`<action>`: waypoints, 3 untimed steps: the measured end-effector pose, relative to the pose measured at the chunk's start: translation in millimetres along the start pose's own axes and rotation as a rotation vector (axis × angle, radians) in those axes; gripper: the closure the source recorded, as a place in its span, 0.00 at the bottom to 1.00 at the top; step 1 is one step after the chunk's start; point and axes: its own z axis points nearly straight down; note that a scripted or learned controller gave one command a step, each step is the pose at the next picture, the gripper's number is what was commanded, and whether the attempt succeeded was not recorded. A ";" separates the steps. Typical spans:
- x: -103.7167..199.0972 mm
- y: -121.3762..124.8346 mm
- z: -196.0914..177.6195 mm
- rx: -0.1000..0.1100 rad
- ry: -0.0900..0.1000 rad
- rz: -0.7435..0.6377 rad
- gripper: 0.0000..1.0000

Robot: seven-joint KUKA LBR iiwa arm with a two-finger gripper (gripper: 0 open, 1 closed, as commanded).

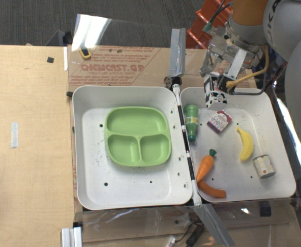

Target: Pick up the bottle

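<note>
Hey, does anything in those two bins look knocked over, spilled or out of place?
Nothing is spilled or broken. The green bottle lies on its side against the left wall of the right bin rather than standing, and the small can is tipped over too. The green plate sits flat in the left bin.

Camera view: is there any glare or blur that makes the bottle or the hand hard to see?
In the camera view, the green bottle is sharp and evenly lit, lying against the right bin's left wall; strong glare sits on a clear sheet beyond the left bin, far from the bottle; the hand, above the right bin's far edge, is cluttered by cables, so its fingertips are hard to read.
</note>
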 end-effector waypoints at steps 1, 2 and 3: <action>34.3 -60.0 76.9 0.001 -0.001 0.549 1.00; -29.7 -37.7 32.1 0.000 0.001 0.554 1.00; -70.7 10.5 -41.8 0.000 0.001 0.566 1.00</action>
